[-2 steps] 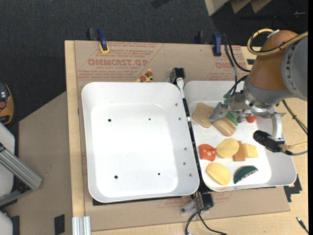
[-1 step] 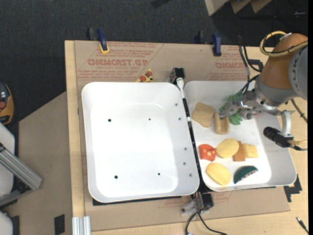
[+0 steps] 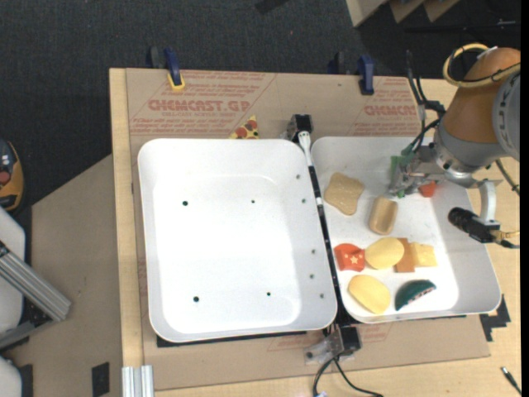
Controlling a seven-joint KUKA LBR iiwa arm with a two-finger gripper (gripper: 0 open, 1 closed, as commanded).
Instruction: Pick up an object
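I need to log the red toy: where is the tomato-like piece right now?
The red tomato piece lies in the right bin, near its left wall, just left of a round yellow piece and above another yellow piece.

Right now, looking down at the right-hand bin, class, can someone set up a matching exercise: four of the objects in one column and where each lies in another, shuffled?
Column one:
1. red tomato-like piece
2. dark green slice
3. tan bread-shaped piece
4. gripper

Column two:
A. near front right corner of the right bin
B. farthest back among the food pieces, left side
C. over the back of the bin, above a small red item
D. against the bin's left wall

Pairs: 1-D, 2-A, 3-B, 4-C
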